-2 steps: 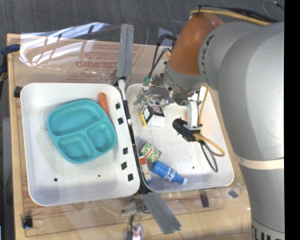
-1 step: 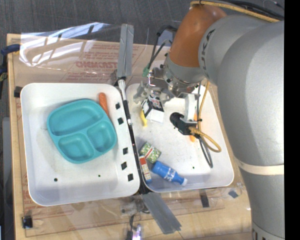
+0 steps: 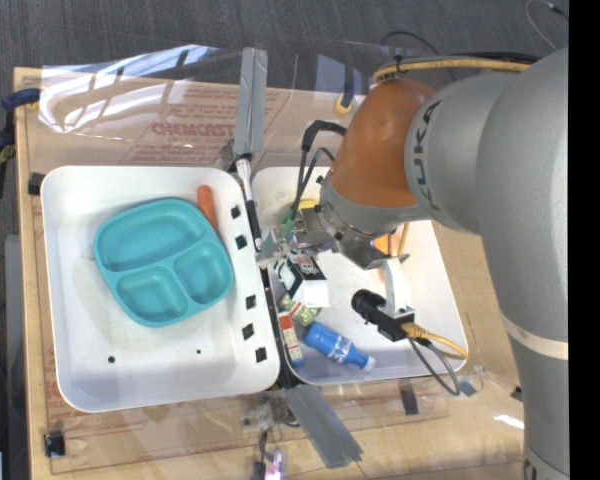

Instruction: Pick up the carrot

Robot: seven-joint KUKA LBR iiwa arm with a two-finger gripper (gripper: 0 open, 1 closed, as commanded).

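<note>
Left shallow white bin: one turquoise plastic three-compartment tray, lying flat near the middle; one small orange carrot, lying just beside the tray's upper right corner, close to the bin's right wall, untouched. Right shallow white bin: blue plastic bottle near the front wall; clutter of small packets beside it; grey and orange arm reaching over this bin; gripper low by the divider, well apart from the carrot; state of fingers: cannot tell.

The arm hides much of the right bin and its small clutter.
</note>
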